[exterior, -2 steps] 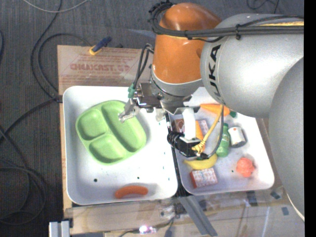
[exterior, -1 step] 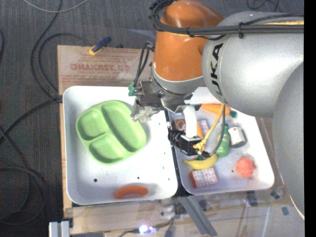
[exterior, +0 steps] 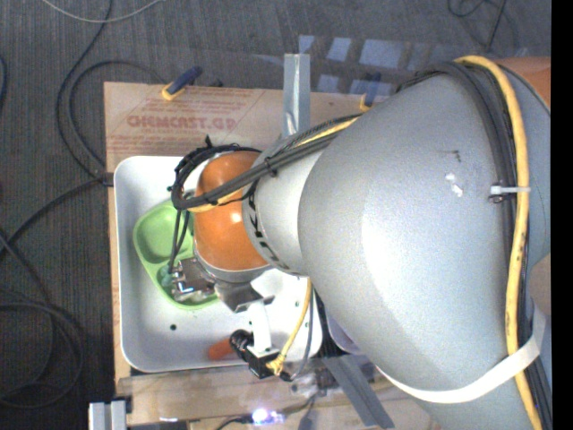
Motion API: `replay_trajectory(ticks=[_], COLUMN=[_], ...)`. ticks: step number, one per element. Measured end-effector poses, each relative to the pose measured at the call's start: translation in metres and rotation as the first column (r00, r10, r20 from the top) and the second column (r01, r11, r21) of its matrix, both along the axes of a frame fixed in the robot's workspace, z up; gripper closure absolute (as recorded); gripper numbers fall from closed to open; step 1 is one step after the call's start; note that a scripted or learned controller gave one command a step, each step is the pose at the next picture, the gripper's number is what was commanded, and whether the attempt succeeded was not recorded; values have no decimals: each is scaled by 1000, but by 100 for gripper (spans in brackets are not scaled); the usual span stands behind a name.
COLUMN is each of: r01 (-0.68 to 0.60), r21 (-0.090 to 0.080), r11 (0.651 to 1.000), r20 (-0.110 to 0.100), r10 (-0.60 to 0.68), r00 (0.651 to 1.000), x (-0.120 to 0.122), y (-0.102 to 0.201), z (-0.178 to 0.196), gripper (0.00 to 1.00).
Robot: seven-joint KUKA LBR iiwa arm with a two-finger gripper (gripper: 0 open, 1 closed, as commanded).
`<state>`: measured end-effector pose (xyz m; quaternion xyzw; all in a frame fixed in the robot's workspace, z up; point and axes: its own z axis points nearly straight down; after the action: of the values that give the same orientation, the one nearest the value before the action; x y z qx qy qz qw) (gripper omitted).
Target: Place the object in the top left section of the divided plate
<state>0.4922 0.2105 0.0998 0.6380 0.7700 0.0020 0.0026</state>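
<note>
The grey arm [exterior: 394, 231] covers most of the left white bin [exterior: 143, 330], its wrist over the green divided plate [exterior: 157, 231]. An orange object [exterior: 218, 350] lies near the bin's lower edge. Whether the gripper [exterior: 185, 285] is open or closed, I cannot tell

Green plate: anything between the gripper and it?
Can't settle it. The arm covers most of the white bin, and its wrist sits right over the green plate, hiding the gripper tip. An orange piece lies on the bin floor nearer the camera, beside the plate.
</note>
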Motion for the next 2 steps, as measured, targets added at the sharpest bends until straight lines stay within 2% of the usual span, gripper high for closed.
replay_trajectory(ticks=[1, 2], r01=[-135, -150], r21=[1, -1], r11=[991, 989], r20=[-10, -9], r10=[135, 150], r00=[991, 989], x=[25, 17], y=[-67, -24], z=[31, 113], gripper=[100, 100])
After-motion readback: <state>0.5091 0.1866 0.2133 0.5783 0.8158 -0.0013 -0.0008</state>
